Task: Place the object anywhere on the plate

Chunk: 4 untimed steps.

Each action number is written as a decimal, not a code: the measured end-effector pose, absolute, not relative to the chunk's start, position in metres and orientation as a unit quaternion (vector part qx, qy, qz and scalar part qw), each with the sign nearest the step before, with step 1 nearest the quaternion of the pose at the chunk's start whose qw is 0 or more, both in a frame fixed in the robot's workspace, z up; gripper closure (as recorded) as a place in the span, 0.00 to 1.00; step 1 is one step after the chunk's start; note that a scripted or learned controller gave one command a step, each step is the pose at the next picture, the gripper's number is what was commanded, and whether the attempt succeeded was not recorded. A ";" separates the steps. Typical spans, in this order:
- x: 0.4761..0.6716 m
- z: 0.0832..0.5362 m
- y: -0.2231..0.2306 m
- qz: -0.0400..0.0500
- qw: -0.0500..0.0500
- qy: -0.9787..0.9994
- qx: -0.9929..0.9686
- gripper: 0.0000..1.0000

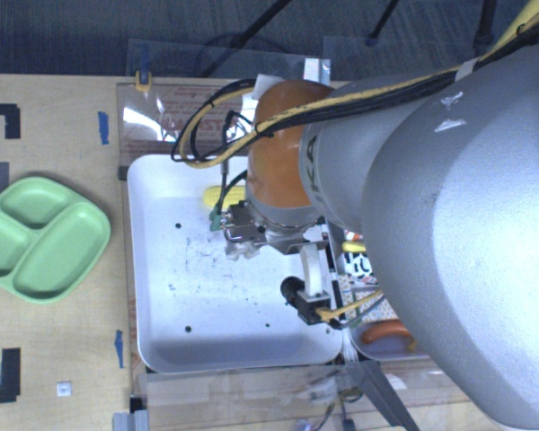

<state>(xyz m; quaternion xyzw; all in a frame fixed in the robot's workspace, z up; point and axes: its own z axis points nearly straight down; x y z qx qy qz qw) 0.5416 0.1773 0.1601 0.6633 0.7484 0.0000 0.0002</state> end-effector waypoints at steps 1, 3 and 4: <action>0.554 0.170 0.221 0.000 0.000 0.680 0.733 1.00; 0.559 0.135 0.225 -0.002 -0.001 0.685 0.729 1.00; 0.610 0.130 0.226 0.000 0.000 0.585 0.811 1.00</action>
